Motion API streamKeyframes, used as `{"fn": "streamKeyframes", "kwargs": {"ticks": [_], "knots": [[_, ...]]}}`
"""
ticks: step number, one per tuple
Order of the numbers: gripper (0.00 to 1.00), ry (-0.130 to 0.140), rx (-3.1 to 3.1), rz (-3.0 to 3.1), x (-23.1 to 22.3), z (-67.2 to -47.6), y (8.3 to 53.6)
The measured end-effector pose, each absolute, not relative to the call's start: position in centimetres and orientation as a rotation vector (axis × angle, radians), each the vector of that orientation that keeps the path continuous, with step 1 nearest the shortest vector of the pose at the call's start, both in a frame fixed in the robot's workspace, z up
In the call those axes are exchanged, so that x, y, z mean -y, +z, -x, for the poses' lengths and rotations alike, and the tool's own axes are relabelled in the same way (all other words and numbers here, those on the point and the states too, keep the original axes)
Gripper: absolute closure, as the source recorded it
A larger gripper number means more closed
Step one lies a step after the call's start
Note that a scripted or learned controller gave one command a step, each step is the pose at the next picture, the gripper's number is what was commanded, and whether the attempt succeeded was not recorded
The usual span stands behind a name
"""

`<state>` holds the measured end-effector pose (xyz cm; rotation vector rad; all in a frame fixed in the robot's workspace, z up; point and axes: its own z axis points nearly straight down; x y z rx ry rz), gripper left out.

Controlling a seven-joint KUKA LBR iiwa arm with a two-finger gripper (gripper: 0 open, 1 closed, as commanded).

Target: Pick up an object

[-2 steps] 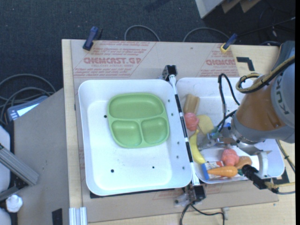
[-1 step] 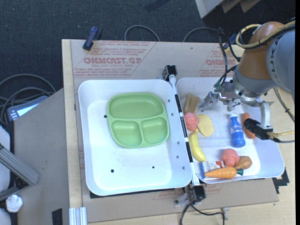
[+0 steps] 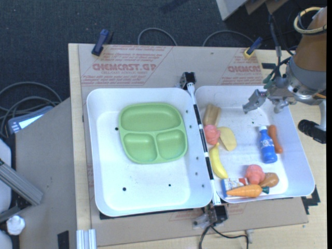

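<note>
The left bin (image 3: 98, 139) holds a green 3-part tray (image 3: 153, 132). In the right bin (image 3: 303, 165), a pink toy (image 3: 211, 135), banana (image 3: 218, 162), carrot (image 3: 244, 191) and blue bottle (image 3: 267, 145) lie apart. The arm (image 3: 311, 61) reaches in from the far right, wrist low; its fingers (image 3: 265, 101) hang spread apart over bare bin floor, holding nothing

Bench top (image 3: 155, 64): brown board with red print, standing on dark carpet (image 3: 52, 14). Blue clamp (image 3: 100, 41) at far left corner, a second clamp (image 3: 253, 46) at far right. Black cable loops (image 3: 161, 35) along far edge. Grey cables (image 3: 26, 95) left of bench. Black clip (image 3: 188, 79) at far end between the bins.
</note>
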<state>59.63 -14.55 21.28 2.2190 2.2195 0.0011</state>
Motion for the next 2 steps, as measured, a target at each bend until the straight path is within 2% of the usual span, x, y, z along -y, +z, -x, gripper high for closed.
{"fn": "streamKeyframes", "kwargs": {"ticks": [1, 2], "knots": [[0.00, -0.002, -2.222, -2.223, 19.6, -59.9, 17.4], [0.00, -0.001, -2.223, -2.222, 21.2, -57.8, 9.0]]}}
